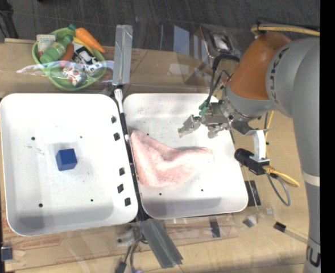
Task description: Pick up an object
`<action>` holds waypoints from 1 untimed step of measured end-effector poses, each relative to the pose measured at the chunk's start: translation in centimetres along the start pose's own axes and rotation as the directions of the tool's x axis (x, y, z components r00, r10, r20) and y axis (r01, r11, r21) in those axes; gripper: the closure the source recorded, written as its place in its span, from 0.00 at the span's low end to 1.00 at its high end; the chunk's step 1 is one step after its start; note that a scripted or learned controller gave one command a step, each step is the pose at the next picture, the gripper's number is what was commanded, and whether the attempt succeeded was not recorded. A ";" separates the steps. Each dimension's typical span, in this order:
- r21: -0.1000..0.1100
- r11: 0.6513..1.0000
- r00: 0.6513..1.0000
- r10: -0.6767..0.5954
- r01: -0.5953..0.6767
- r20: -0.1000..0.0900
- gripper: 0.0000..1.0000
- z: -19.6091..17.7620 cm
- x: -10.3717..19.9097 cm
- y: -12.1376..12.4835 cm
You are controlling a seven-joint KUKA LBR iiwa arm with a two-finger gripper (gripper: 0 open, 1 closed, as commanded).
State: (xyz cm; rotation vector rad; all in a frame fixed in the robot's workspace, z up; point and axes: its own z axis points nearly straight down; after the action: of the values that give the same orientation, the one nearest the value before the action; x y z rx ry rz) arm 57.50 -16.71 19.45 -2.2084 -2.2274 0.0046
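Note:
A pink cloth (166, 162) lies crumpled across the middle of the right bin (156, 104). A blue cube (66, 158) sits alone in the left bin (19, 118). My gripper (197, 124) hangs over the right bin's upper right part, just above the cloth's far edge and apart from it. Its fingers (185, 129) are spread with nothing between them.
A green bowl (70, 81) with toy vegetables and small items stands on the bench behind the left bin. A metal divider (121, 56) runs between the bins at the back. The arm's orange and grey body (269, 67) fills the upper right.

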 end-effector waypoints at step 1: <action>-0.003 0.994 0.994 -0.110 0.110 0.002 0.00 -1.3 -1.0 1.5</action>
State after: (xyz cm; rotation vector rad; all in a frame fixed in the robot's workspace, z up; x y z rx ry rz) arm 59.02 -17.69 20.75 -2.0852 -2.3477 0.0028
